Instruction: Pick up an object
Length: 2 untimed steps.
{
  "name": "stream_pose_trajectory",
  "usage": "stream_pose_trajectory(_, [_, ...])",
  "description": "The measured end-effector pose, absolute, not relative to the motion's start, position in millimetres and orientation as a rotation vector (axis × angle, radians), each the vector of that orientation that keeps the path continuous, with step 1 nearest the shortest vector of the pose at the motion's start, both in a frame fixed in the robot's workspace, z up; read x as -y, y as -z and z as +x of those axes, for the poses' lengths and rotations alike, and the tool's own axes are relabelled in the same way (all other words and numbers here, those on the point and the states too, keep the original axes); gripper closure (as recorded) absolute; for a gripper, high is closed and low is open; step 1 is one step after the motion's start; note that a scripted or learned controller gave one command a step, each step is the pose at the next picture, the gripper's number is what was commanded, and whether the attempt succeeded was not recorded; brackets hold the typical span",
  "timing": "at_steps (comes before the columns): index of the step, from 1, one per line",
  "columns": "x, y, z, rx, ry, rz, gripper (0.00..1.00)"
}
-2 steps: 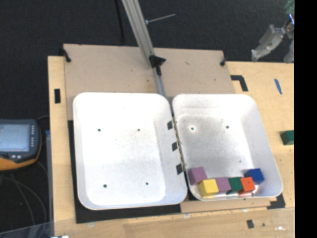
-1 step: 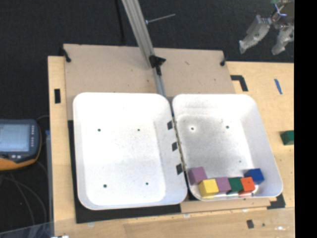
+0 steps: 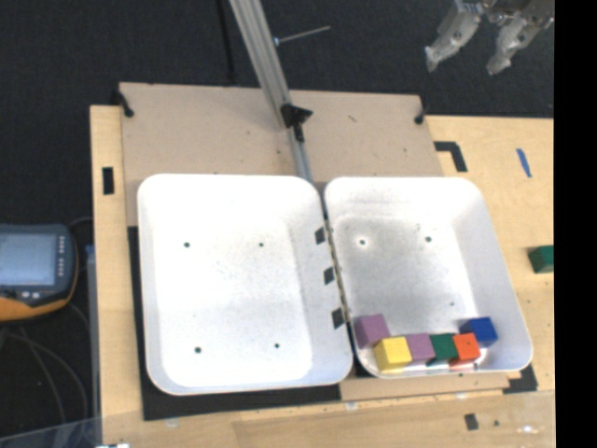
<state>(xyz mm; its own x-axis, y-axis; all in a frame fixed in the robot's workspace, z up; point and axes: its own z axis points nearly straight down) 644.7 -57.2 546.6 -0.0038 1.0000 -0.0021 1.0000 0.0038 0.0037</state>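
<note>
**Bench inventory: blocks in right bin, gripper raised and open**

Blocks, nearest the camera, sit clustered along the front wall of the right bin (image 3: 466, 203).

1. Gripper (image 3: 478, 52): top right of the view, over dark floor beyond the bench's far edge, well apart from both bins. Two pale fingers (image 3: 450, 37) hang spread apart with nothing between them.
2. Right bin: white, shallow, floor speckled grey. Contents, all at the front edge:
   - blue block (image 3: 479, 329), farthest right
   - orange block (image 3: 465, 346), just beside and in front of the blue one
   - green block (image 3: 442, 347), touching the orange
   - purple block (image 3: 420, 346), between green and yellow
   - yellow block (image 3: 394, 352)
   - second purple block (image 3: 372, 329), behind the yellow, near the bin's left wall
3. Left bin (image 3: 159, 250): white, side by side with the right one.
4. Metal rail (image 3: 261, 49): slanting from the top toward the seam between bins.
5. Small screen device (image 3: 33, 264): at the left edge, off the bench.
</note>
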Motion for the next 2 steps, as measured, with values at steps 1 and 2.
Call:
stream_pose_trajectory(1, [79,-539,636.1,-2.219,0.002,2.222,0.0])
stream_pose_trajectory(2, [46,-548,620.5,-2.225,0.0,2.216,0.0])
